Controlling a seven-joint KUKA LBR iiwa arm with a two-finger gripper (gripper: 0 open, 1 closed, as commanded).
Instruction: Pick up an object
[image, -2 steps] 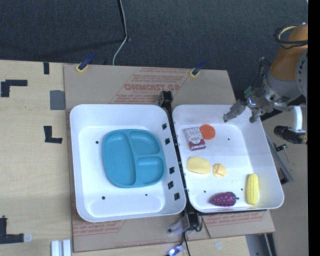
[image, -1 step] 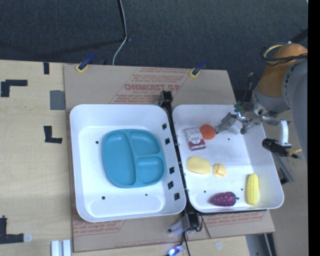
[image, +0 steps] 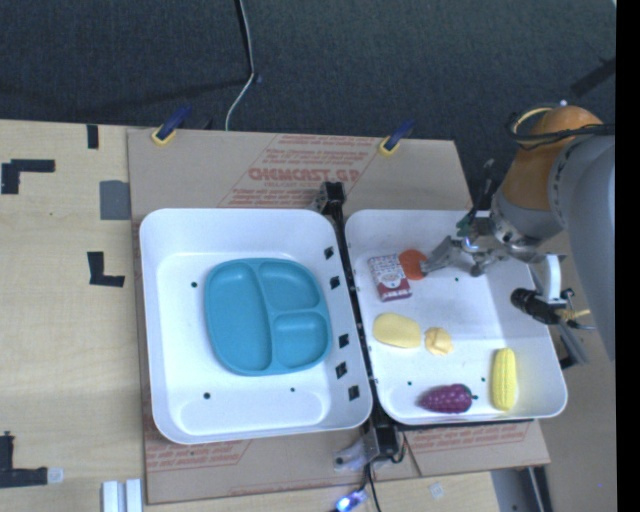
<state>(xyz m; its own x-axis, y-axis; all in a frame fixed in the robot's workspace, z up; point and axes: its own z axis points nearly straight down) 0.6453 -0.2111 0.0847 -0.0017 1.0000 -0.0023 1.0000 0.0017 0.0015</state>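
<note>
In the camera view the arm (image: 560, 185) reaches in over the right bin (image: 530, 405), and the hand (image: 432, 262) sits low beside a small orange-red piece (image: 413, 264), its tip touching or just over that piece; whether it is spread or pressed together I cannot tell (it is too small and dark here).

A red-and-white packet (image: 389, 277) lies just beside the piece, so a closing grip may catch its edge or shove both away.

The yellow lemon-like piece (image: 397, 331), corn cob (image: 504, 378) and purple grapes (image: 446, 399) lie well apart. The blue divided plate (image: 268, 316) sits in the left bin (image: 165, 395).
</note>
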